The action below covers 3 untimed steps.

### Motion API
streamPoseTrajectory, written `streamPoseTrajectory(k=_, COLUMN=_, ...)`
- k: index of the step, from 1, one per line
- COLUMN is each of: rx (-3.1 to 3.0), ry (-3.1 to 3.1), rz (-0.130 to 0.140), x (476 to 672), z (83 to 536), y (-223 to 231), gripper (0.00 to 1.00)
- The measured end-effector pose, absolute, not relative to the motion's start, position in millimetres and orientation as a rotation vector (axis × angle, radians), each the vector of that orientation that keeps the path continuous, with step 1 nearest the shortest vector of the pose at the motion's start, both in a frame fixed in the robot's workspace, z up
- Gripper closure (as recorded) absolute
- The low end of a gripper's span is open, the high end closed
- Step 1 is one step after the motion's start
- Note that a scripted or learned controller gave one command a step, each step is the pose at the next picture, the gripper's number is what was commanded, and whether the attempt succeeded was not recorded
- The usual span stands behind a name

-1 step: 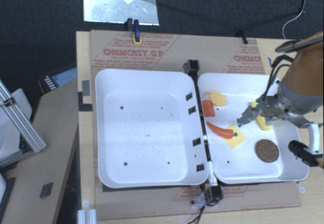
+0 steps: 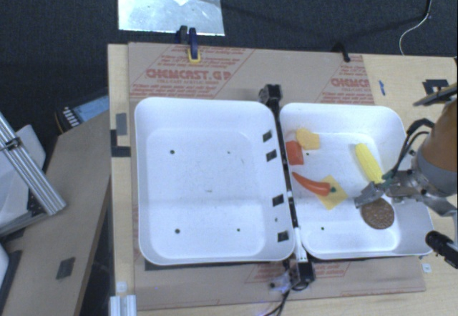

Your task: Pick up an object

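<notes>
The right bin [image 2: 343, 113] holds several small objects. A yellow corn cob [image 2: 368, 161] lies toward its right side, and a brown round disc [image 2: 378, 215] sits near the front right. A red chili pepper [image 2: 312, 182] lies in the middle with a yellow piece [image 2: 333, 197] touching its right end. An orange-red block [image 2: 294, 152] and another yellow piece [image 2: 308, 139] lie near the left wall. My gripper [image 2: 371, 194] reaches in from the right and hovers just above the disc's upper left edge, below the corn. Nothing shows as held.
The left bin [image 2: 207, 113] stands beside the right one, with a black clip strip [image 2: 283, 186] along the shared wall. Cardboard [image 2: 236, 71] lies under both bins. The arm's grey body [image 2: 436, 171] and cables overhang the right bin's right rim.
</notes>
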<state>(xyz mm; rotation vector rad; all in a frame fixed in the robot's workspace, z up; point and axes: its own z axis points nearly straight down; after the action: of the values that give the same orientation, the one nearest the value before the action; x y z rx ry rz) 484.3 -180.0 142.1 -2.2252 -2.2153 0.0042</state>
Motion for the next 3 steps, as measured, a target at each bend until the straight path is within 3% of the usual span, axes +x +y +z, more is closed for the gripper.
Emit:
streamPoseTrajectory(k=1, rx=-2.220, ry=-2.232, rz=-0.003, x=554.3, z=102.4, y=-207.2, gripper=0.00)
streamPoseTrajectory(k=2, rx=-2.219, ry=-2.237, rz=-0.009, x=638.9, z=85.4, y=-205.2, gripper=0.00)
streamPoseTrajectory(k=3, rx=-2.228, ry=-2.223, rz=-0.004, x=547.8, z=207.2, y=-201.2, gripper=0.00)
